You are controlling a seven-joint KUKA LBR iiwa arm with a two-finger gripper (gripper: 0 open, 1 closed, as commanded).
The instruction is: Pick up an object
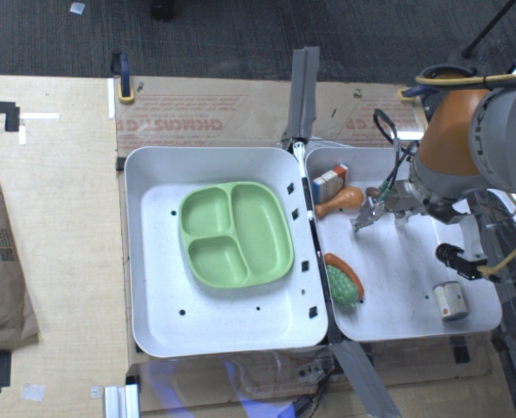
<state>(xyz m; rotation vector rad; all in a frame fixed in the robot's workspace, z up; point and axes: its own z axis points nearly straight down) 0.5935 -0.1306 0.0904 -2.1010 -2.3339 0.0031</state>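
Arm is reaching in from the right over the right bin [397, 316], orange band sitting high, wrist tilting down-left. End effector [369, 215] is hovering low over the bin's upper middle, tip pointing toward the orange pear-shaped toy [338, 201] just beside it. Nothing is visibly sitting between the fingers; too small and dark to tell if they are spread or closed, so cannot tell.

Likely targets are all lying loose in the right bin: the pear toy and a small carton [330, 181] touching near the back-left wall, a carrot [344, 269] and a green knobbly toy [342, 287] together against the left wall, a small can [450, 300] well apart at front right. Clustering at the wall is looking like a tight spot for a grasp.

Left bin [153, 259] is holding a green divided tray [237, 233], roughly centred, slightly turned.

Hard to read: the arm's body is covering the bin's back-right corner; a black part [457, 260] near cables could be rig hardware or an object. Worktop [57, 233] is carrying a brown paper bag [1, 255], cut off at the left edge.
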